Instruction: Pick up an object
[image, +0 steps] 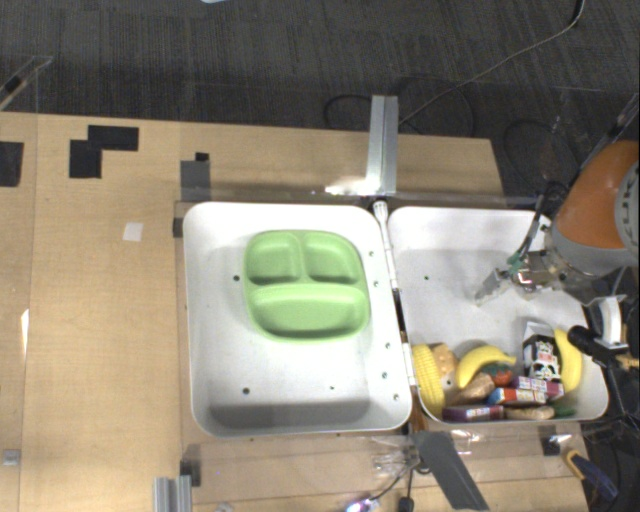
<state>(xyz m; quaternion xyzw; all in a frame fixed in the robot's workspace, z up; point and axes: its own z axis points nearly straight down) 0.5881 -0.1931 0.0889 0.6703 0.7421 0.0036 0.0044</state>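
A pile of toy food lies along the front of the right bin (450, 250). It includes a yellow corn cob (430, 368), a banana (487, 357), a second banana (571, 361), a small printed carton (543, 358) and a purple stick (470, 412). My gripper (499, 284) hangs over the bare middle of the right bin, behind the pile and apart from it. It reaches in from the right under the orange-banded wrist (600, 210). I see nothing in it.
The left bin (215, 300) holds a green divided plate (305, 282) in its middle. A metal post (384, 140) stands behind the rim shared by the bins. Cables trail on the dark floor at the back right.
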